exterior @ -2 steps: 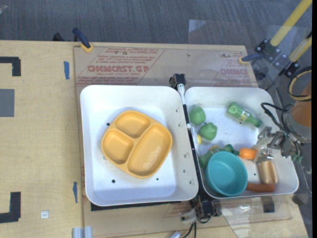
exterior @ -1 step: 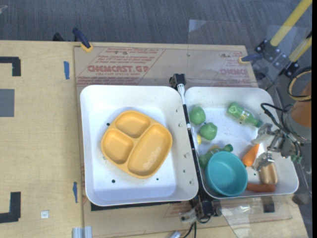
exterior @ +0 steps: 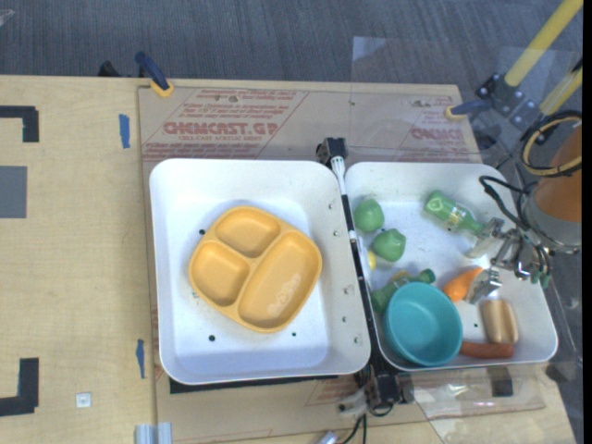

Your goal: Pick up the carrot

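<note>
Right bin (exterior: 407, 178): carrot (exterior: 460, 283) lies beside teal bowl (exterior: 423, 322), gripper (exterior: 490, 268) just above and touching its right end. Gripper opening: cannot tell. Left bin (exterior: 176, 340): yellow divided plate (exterior: 255, 266).

Glossy yellow plastic plate (exterior: 254, 268) — smooth white bins (exterior: 176, 340) — matt cardboard (exterior: 305, 118) beneath

One camera above the bench (exterior: 74, 248) looks down slantwise on both bins (exterior: 176, 340).
</note>
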